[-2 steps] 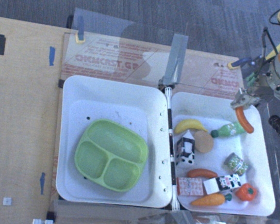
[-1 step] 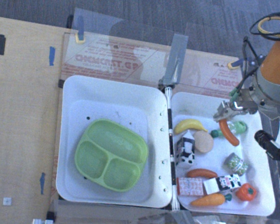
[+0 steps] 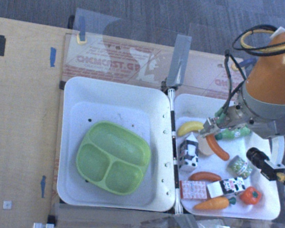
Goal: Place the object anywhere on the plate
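Note:
A light green plate [image 3: 113,158] with three compartments lies in the left white bin [image 3: 81,96], and nothing rests on it. My gripper [image 3: 213,129] hangs low over the back of the right bin [image 3: 272,207], just right of a yellow banana [image 3: 190,127] and directly above an orange-red sausage [image 3: 217,147]. The wrist and cables hide what lies beneath the gripper. I see no object lifted clear of the bin.
The right bin also holds a black-and-white cow [image 3: 189,154], a second sausage [image 3: 205,176], a red box [image 3: 193,189], a carrot [image 3: 213,203], a tomato [image 3: 251,195], a green bottle [image 3: 233,133] and other small toys. A divider ridge [image 3: 173,142] separates the bins.

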Robot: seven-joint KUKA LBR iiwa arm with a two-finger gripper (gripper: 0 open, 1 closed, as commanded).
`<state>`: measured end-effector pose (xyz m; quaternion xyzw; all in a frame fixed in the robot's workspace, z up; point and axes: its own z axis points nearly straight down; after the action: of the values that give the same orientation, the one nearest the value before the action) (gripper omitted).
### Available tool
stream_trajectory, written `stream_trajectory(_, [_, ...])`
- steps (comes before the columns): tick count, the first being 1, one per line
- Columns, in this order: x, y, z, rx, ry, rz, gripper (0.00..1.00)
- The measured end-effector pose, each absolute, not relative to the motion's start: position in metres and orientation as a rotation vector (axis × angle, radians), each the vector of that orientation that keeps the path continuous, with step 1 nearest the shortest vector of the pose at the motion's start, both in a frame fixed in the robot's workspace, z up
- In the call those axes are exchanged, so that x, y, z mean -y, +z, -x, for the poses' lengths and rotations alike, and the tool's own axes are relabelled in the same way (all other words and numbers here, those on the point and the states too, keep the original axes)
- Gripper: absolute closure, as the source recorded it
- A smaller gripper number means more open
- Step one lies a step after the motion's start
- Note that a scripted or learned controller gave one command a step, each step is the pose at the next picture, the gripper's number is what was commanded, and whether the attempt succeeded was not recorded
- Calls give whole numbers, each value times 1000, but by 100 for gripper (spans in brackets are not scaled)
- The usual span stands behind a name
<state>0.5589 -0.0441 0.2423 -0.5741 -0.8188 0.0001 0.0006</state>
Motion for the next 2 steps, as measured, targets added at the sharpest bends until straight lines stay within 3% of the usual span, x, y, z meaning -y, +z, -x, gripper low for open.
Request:
stream_trajectory(1, [45, 253, -560, 2571, -3, 1809, 100])
stream_trajectory(2, [-13, 224, -501, 2633, 0, 1713, 100])
